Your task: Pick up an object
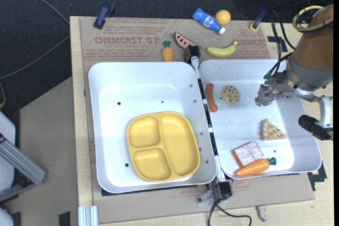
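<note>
A: Objects for picking lie in the right bin (296,164). Confirm the layout, largest item first.

B: Left bin (106,92) carries a yellow divided plate (161,145) with three compartments, set toward the bin's near right. Right bin touches it along a shared edge.

A: Arm position?

B: Arm (315,53), grey with an orange band, enters from the right. Gripper (266,97) sits low over the upper right part of the right bin. Finger state: cannot tell. Nothing is seen between the fingers.

A: Contents of the right bin?

B: Carrot (255,166) lies along the near edge, touching the red-and-white packet (247,153) just above it. Sausage (211,97) lies against the left wall. Pizza slice (271,130) is below the gripper, apart from it. Round cookie (230,94) lies between sausage and gripper.

A: Items outside the bins?

B: On the board (127,37) behind the bins: banana (222,50), blue bottle (208,20) with an orange ball (223,17) just beside it, watermelon slice (183,39), small orange item (168,53). Blue clamps (104,15) sit at the far corners.
</note>
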Motion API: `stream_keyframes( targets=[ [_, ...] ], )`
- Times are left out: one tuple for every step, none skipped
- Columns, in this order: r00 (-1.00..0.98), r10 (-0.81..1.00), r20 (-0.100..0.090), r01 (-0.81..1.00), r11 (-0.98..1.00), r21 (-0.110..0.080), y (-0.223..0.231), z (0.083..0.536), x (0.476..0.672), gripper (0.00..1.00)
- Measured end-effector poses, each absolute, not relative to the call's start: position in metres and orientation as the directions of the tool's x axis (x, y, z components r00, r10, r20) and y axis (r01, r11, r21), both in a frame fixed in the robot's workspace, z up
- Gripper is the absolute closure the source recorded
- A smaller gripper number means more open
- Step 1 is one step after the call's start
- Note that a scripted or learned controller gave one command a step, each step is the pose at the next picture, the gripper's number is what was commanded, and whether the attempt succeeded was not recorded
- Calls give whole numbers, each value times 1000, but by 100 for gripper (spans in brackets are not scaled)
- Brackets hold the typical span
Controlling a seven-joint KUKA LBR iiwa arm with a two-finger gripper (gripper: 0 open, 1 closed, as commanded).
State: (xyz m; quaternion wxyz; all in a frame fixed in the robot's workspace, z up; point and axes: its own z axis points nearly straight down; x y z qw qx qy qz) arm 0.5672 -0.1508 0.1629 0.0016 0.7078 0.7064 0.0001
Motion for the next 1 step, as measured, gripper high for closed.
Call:
stream_keyframes(
  targets=[
    [0,1000,-1,1000,0,1,-150,162,567,0]
  ],
)
